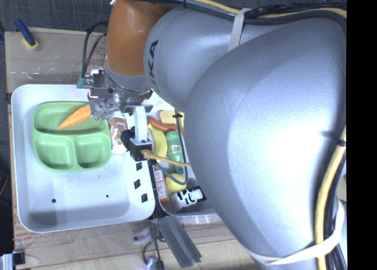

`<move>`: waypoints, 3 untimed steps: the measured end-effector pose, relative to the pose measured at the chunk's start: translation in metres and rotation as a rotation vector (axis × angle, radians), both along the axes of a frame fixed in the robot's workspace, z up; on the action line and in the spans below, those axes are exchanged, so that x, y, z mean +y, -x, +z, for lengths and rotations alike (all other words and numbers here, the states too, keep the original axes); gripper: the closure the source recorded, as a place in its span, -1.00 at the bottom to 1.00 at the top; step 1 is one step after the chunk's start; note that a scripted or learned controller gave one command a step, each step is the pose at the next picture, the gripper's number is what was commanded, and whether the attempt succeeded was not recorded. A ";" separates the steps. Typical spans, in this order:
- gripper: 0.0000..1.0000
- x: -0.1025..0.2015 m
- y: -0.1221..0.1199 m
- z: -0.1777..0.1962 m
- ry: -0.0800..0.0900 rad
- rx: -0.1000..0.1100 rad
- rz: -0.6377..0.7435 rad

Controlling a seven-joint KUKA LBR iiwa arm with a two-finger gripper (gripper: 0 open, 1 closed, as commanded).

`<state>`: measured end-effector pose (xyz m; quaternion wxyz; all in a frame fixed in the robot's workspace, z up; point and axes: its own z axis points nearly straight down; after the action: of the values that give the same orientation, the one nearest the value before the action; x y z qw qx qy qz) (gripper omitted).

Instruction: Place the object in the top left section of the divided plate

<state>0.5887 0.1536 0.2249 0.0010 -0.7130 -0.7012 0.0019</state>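
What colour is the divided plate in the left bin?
Light green; the divided plate shows best in the camera view.

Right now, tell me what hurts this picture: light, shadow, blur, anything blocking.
Camera view: even, soft light with no harsh glare; the arm fills the right half and hides most of the right bin; a soft shadow lies in the left bin; the plate and carrot read clearly; the gripper is slightly soft.
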 end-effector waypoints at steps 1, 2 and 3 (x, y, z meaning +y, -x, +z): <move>-1.00 0.000 0.000 0.000 0.000 0.000 0.000; -1.00 0.057 -0.007 -0.021 0.000 -0.001 -0.074; 1.00 0.059 -0.006 -0.012 0.002 0.003 -0.062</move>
<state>0.5947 0.2124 0.2124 0.0015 -0.7343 -0.6788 0.0037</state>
